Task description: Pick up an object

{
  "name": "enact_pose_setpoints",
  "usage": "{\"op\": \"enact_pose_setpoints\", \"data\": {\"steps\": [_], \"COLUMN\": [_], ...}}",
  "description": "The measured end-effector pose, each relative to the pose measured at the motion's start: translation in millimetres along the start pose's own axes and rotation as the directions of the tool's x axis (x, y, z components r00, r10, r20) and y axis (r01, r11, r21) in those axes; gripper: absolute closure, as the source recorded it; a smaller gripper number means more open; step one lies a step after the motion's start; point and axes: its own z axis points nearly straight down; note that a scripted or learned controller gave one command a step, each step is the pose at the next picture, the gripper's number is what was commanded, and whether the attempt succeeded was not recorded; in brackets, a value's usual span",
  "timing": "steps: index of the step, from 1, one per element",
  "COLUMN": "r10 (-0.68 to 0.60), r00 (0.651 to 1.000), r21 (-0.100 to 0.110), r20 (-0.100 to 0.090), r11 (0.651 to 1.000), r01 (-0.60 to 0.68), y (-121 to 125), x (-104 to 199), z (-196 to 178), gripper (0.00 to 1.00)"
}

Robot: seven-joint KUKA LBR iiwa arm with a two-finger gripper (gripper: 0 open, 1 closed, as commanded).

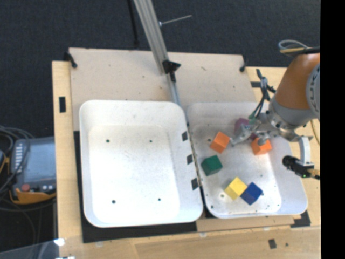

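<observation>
The right bin (294,198) holds several small blocks. An orange block (220,141) lies near its left side, with a green block (212,164) just below it. A yellow block (235,188) and a blue block (252,193) touch each other near the front. A second orange block (262,146) sits right under my gripper (253,134), which hangs low over the bin's back part. A small purple object (241,125) shows just left of the gripper, partly hidden by it. Nothing visible is lifted off the bin floor.
The left bin (86,144) stands beside the right one, sharing a divider edge (190,155). A slanted metal post (156,36) rises behind the bins. A grey pendant device (33,163) lies off the bench's left edge.
</observation>
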Motion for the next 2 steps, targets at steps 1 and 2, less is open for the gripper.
{"op": "enact_pose_setpoints", "data": {"steps": [1, 2], "r10": [0.004, -0.003], "r00": [1.000, 1.000], "r21": [-0.009, -0.011], "r20": [0.002, 0.002], "r11": [1.000, 1.000], "r01": [-0.004, 0.003], "y": [2, 3], "x": [-1, 2], "z": [-14, -78], "gripper": [1.00, 1.00]}}
